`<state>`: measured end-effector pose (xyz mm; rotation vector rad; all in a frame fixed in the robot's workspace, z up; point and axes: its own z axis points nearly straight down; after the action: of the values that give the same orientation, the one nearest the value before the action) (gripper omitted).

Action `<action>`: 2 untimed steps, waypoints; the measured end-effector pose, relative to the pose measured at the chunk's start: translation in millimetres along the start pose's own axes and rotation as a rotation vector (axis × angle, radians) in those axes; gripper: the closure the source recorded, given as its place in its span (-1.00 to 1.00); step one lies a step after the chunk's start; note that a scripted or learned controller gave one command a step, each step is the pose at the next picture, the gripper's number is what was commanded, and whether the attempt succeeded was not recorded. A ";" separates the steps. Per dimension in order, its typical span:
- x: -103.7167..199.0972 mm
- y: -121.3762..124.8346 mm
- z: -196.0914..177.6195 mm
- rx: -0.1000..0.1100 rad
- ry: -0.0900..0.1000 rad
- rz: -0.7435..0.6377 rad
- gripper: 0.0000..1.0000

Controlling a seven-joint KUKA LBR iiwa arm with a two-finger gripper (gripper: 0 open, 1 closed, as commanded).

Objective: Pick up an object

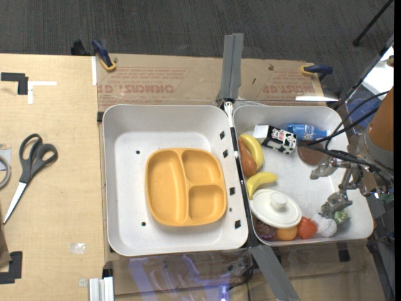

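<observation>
While the end effector (pixel 337 200) hung over the right bin (pixel 285 113), finger state indiscernible, a small green-white object (pixel 340 217) lay just beneath; advised: descend squarely, close only once straddling it.

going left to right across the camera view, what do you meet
scissors → orange divided plate in the left bin → white lidded pot in the right bin → gripper

One fixed camera looks down at a slant on the table (pixel 50 105), taking in both white bins (pixel 119 168) side by side.
</observation>
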<state>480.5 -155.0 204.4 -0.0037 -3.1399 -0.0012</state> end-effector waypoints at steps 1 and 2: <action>-43.4 -66.5 -28.0 0.001 -0.004 0.091 -1.00; -104.3 -63.8 54.7 0.001 -0.002 0.088 -1.00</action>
<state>584.5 -219.1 149.5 -0.1421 -3.1392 0.0000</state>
